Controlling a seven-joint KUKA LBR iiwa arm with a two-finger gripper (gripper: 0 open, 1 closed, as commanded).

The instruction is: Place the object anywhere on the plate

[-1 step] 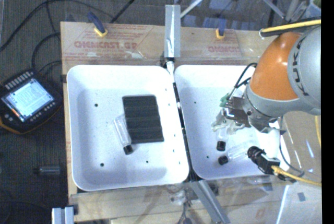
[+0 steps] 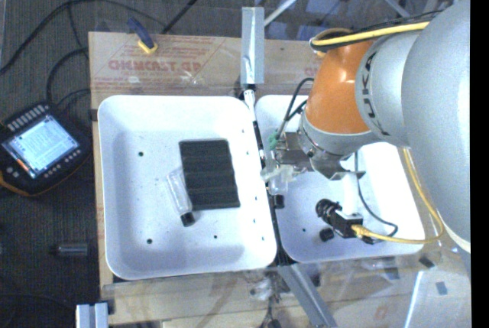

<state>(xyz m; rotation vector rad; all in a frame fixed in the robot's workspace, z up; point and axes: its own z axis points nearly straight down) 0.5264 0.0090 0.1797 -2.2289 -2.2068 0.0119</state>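
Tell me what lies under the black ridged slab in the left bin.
A clear plastic piece sticks out from beneath the black ridged slab at its left edge in the left bin. The rest beneath is covered.

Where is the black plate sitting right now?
In the camera view the black plate lies flat near the middle of the left bin, with a clear plastic piece against its left edge.

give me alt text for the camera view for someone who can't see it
A grey and orange robot arm reaches in from the right over the right white bin, its gripper near the divider between bins. In the left bin lies a dark ridged plate beside a clear object.
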